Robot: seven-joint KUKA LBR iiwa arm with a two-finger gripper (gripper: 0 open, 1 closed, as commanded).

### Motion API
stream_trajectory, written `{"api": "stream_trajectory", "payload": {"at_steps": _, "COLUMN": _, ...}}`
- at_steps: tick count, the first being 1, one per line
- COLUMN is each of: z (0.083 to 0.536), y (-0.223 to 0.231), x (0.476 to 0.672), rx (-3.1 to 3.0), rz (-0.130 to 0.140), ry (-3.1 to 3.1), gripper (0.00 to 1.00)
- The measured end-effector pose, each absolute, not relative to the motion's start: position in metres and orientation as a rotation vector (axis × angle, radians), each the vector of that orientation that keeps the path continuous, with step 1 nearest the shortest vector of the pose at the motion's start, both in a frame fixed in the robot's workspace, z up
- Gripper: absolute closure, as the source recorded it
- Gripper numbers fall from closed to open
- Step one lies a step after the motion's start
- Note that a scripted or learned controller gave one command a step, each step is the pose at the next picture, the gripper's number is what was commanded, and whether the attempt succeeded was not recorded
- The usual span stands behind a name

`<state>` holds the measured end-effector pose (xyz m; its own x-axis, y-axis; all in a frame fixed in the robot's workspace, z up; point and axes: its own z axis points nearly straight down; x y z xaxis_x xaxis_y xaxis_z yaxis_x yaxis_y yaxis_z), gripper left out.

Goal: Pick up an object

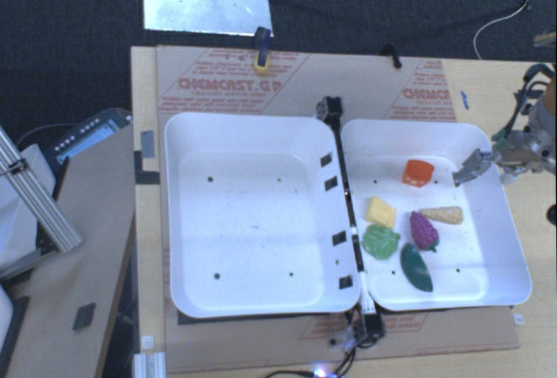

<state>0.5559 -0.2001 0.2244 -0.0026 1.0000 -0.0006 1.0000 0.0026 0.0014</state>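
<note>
The right bin [487,280] holds several small toy foods: an orange-red block [419,172], a yellow wedge [380,212], a green leafy piece [380,242], a purple grape bunch [424,230], a tan cone [441,215] and a dark green pod [416,267]. My gripper [473,167] hangs over the right bin's far right rim, to the right of the orange-red block and apart from it. Nothing shows between its fingers. The arm enters at the right edge.
The left bin [252,219] lies beside the right one, with black clips [335,185] along the divider between them. A yellow clamp [261,63] sits at the back of the board. A cable [513,10] runs at the far right.
</note>
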Motion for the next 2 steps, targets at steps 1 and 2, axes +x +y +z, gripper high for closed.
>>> {"api": "stream_trajectory", "payload": {"at_steps": 1, "z": 0.093, "y": -0.205, "x": 0.614, "rx": 2.22, "rz": 0.002, "ry": 2.223, "gripper": 0.0}}
{"api": "stream_trajectory", "payload": {"at_steps": 2, "z": 0.085, "y": -0.094, "x": 0.609, "rx": 2.208, "rz": 0.007, "ry": 2.235, "gripper": 0.0}}
